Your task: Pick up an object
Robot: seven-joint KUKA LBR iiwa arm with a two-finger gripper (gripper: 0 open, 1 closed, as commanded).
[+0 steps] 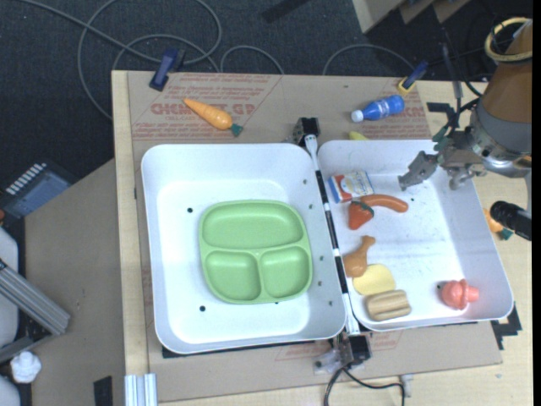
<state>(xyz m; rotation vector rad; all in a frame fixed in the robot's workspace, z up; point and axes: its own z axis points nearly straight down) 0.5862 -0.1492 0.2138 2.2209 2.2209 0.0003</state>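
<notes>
Two white bins are sitting side by side; the pincer [438,169] is hovering with fingers apart over the right bin [473,252], near the hot dog [385,202] and strawberry [360,215].

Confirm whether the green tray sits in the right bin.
No. The green tray lies in the left bin; the right bin holds toy food.

Grey arm with an orange band

The arm [505,117] has a rounded orange band over a silver-grey wrist ring; its gripper [435,169] is dark grey metal, angular, with thin dark cables.
</notes>
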